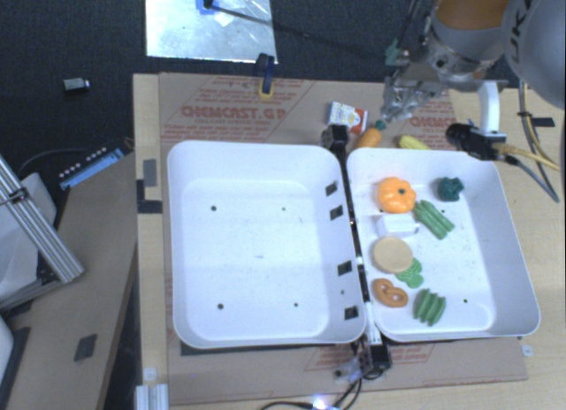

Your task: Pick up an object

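Objects: 8 toy foods in the right bin, all below the gripper, none touching it.
Pumpkin: orange pumpkin, nearest item in the bin, almost straight below the gripper.
White block: just under the pumpkin, touching or nearly so.
Round cookie: tan disc, next down the same column.
Green leafy piece: at the cookie's lower right edge.
Pretzel: brown, further down, near the bin's front.
Green ridged piece: right of the pretzel, farthest from the gripper.
Green beans: long green piece, tilted, below & right of the gripper.
Dark green piece: below & right, near the bin's back rim.
Outside the bin: carrot just below-left of the gripper; yellow piece just below-right; white/red carton to its left.
Gripper: above the cardboard behind the right bin, nothing seen betw the fingers; open or closed, can't tell.
Left bin: below & left, well apart.
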`<action>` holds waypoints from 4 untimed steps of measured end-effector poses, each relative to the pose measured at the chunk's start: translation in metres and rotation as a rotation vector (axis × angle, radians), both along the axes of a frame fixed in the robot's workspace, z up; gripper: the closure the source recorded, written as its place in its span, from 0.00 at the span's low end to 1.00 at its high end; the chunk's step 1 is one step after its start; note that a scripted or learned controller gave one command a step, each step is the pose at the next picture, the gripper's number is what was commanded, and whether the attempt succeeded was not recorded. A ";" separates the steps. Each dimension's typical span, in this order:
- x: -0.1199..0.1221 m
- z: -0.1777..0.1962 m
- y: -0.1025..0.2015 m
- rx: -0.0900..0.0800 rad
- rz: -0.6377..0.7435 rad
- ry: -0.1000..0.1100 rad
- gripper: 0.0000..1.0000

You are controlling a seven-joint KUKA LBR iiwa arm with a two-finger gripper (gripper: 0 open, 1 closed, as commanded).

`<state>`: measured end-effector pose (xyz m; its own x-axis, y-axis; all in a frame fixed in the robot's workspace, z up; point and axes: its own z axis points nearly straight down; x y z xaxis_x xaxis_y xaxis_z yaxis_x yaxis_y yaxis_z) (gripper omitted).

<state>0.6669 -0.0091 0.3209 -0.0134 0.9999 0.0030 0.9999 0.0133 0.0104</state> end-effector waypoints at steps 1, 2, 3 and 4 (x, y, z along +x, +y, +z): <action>-0.020 0.113 0.091 0.001 0.001 -0.003 1.00; -0.040 0.222 0.166 0.003 0.000 -0.004 1.00; -0.050 0.214 0.249 0.001 0.000 0.009 1.00; -0.186 0.191 0.204 -0.001 -0.007 0.014 1.00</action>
<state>0.4812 0.1952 0.5116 -0.0066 1.0000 0.0020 1.0000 0.0066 -0.0034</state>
